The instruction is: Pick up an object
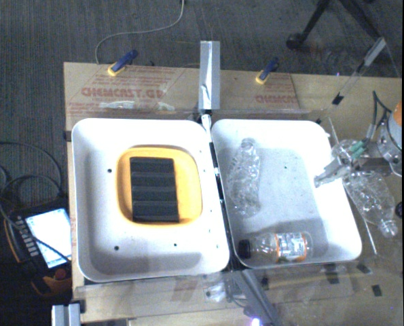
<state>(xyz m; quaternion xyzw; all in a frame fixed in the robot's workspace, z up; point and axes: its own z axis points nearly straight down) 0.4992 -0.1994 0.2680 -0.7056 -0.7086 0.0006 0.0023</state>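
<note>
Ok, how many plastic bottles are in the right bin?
2. A clear crumpled bottle lies along the right bin's left side; a bottle with an orange label lies along its near edge.

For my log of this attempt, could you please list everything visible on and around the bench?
Bins: two, white, side by side on the bench.
Tray: one, yellow with a black ribbed insert, in the left bin.
Crushed bottle: one, clear, left part of the right bin.
Bottle with orange label: one, clear, lying along the right bin's near edge.
Clamps: two, blue and yellow, at the bench's far edge.
Tablet: one, lit screen, on the floor at left.
Tool: one, metallic, over the right bin's right rim.
</note>
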